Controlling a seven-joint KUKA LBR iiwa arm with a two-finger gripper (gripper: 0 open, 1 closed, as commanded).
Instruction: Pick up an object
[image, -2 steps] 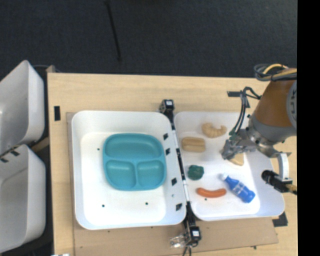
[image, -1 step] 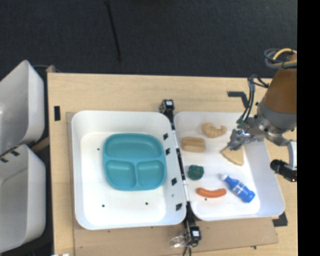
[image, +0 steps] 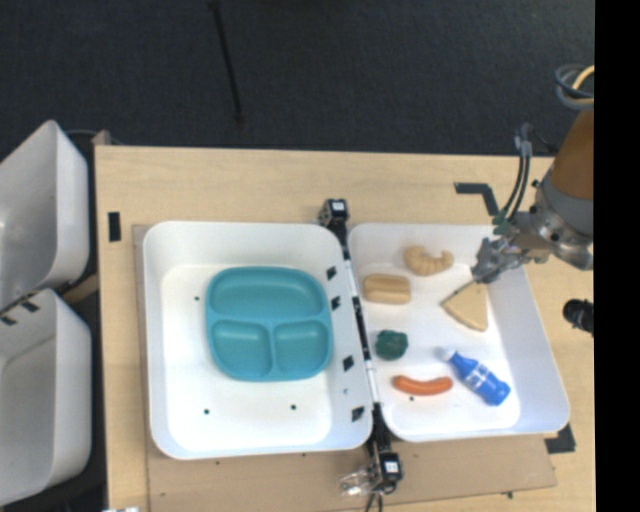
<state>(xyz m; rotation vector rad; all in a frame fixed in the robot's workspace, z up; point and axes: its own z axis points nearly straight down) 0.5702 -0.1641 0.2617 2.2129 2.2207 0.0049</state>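
From the camera view, the pincer (image: 490, 262) hovers at the right bin's (image: 545, 400) two o'clock, just above the tan wedge (image: 468, 307); I cannot tell its state. Descending off-centre, it could skid off the wedge's sloped edge and close on nothing

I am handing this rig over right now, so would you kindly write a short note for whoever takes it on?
Gripper: low over the right bin, just above the tan wedge; nothing seen between its fingers.
Right bin also holds a croissant, bread roll, green piece, sausage and blue bottle.
Left bin holds a teal divided plate.
Done: nothing lifted.
Left: grasp and raise one object.
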